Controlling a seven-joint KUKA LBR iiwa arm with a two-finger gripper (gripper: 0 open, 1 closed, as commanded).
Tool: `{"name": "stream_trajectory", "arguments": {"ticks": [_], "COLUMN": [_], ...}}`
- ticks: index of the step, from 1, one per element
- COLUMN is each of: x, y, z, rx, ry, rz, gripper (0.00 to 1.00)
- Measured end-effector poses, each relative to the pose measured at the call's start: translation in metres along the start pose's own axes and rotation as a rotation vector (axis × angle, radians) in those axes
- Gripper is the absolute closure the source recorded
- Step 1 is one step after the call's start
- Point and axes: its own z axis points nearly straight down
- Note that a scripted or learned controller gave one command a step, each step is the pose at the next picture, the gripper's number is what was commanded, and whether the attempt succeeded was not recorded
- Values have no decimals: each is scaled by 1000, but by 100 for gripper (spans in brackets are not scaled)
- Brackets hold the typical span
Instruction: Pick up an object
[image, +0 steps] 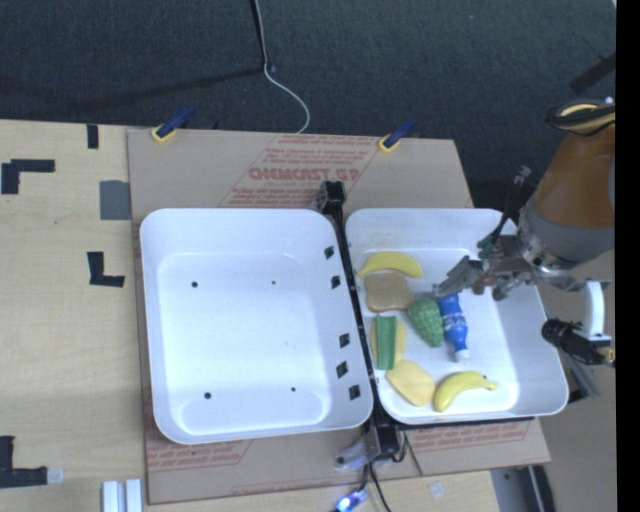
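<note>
A: A banana (461, 388) is noted lowest in the frame, in the right bin (530, 370); a blue bottle (454, 322) lies centre-right beside a green item (426, 322).

B: The hand (450, 282) is placed over the bottle; its opening cannot be told. The crowded neighbours could be knocked. "CHEMCAST" is read on the cardboard (300, 172).

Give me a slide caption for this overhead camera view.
Gripper hovers over toy foods in right bin, above blue bottle.

Blue bottle (454, 325) w/ white cap, lying in right bin (530, 330) center, touching green grenade-like toy (426, 321) on its left.
</note>
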Motion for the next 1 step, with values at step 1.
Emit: {"name": "stream_trajectory", "arguments": {"ticks": [1], "x": [-8], "y": [6], "z": [131], "rx": [8], "ry": [2], "rz": [2], "gripper": [0]}}
